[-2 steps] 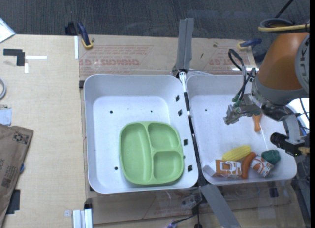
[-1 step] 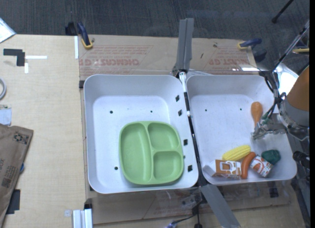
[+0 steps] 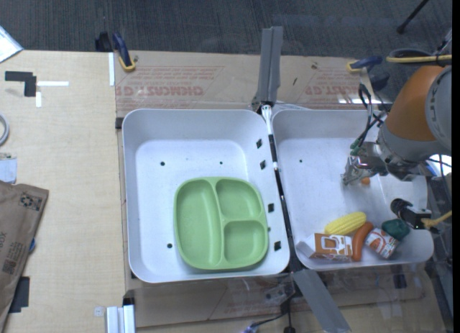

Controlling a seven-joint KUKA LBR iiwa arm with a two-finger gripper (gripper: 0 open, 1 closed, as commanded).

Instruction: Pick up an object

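1. Reaching in from the right, the grey arm [image 3: 420,112] with its orange band hangs over the right bin [image 3: 316,144], wrist tilted down toward the bin's right half.
2. Gripper [image 3: 354,173] sits low, near the bin floor, beside the right wall — a small orange bit shows at the fingertips, too small to name.
3. Open or clenched? Cannot tell, the tip is small and blurred.
4. Objects cluster in the right bin's near corner, well apart from the gripper: a yellow corn cob [image 3: 346,223], an orange sausage-shaped piece [image 3: 361,238] just beside it, a white-and-orange carton [image 3: 333,247] lying flat at the front.
5. To the right of those — a small red-and-white can [image 3: 382,244] on its side, with a dark green item [image 3: 394,228] touching it from behind.
6. Left bin [image 3: 144,180] holds a green divided plate [image 3: 220,222], three compartments, lying flat toward the front.
7. Both white bins sit side by side, touching along the middle, on cardboard [image 3: 187,80] over the bench.
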